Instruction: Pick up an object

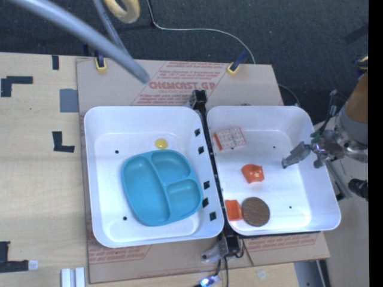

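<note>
My gripper (306,158) hangs over the right edge of the right bin (299,119), its fingers spread open with nothing between them. In that bin lie a red-and-white packet (229,138) near the back left, an orange-red block (252,173) in the middle, a brown round disc (256,211) at the front, and a small orange piece (232,210) beside the disc. The orange-red block is the nearest to the gripper, to its left and apart from it. The left bin (96,160) holds a blue divided plate (161,186) and a small yellow object (161,143).
The two bins meet at a black-clipped divider (206,160). They sit on a cardboard sheet (179,82) on the wooden bench. A grey tube (114,46) slants across the upper left. A cable (197,31) runs along the back.
</note>
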Robot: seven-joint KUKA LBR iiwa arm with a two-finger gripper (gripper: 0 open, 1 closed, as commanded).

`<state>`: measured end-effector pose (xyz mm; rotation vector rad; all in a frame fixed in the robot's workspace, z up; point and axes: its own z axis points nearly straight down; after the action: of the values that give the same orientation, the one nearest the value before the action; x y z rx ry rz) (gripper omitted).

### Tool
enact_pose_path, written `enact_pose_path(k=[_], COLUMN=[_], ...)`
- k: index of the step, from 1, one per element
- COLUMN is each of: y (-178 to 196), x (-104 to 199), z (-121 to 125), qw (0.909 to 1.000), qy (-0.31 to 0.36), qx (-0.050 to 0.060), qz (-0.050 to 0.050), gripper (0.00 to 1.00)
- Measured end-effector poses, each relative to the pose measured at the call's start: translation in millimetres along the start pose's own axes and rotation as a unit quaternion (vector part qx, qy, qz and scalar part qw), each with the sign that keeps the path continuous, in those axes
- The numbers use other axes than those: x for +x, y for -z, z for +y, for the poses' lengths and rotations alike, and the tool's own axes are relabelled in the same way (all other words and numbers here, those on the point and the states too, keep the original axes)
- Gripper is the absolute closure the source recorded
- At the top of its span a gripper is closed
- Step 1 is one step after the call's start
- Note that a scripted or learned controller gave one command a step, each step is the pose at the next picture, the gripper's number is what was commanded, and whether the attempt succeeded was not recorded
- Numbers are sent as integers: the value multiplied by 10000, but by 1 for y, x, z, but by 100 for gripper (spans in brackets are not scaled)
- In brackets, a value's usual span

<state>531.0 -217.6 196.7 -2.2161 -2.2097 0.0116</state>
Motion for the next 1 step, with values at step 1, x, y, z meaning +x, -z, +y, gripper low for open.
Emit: enact_pose_path(k=[1], y=[7], x=[0], z=[3], qw=[10000], qy=[19], qx=[-61], qz=[-18], gripper=[0])
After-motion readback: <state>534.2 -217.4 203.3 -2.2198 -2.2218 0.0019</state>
